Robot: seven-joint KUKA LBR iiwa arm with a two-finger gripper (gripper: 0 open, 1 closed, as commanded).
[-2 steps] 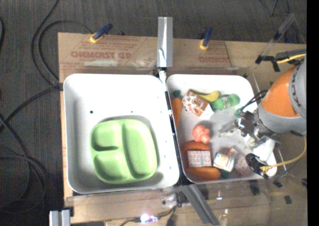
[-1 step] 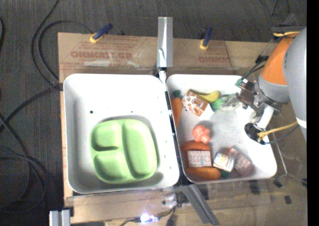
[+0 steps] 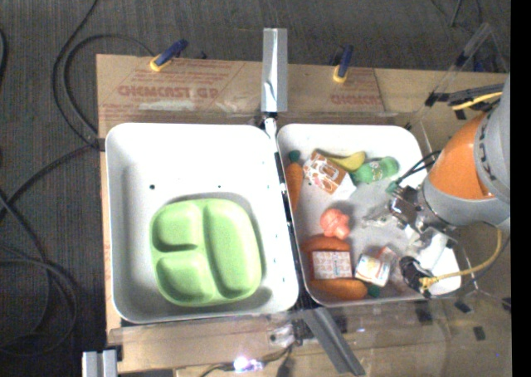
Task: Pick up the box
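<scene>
Box candidates crowd my right white bin: the small printed carton lies near the gripper. I should descend squarely over it, clear of the orange carrot.

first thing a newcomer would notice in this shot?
Likely the bright green divided plate, alone in the left bin. Next, the orange-banded arm coming in from the right, its gripper over the right bin, which is crowded with toy food: a carrot by the left wall and small boxes near the front.
</scene>
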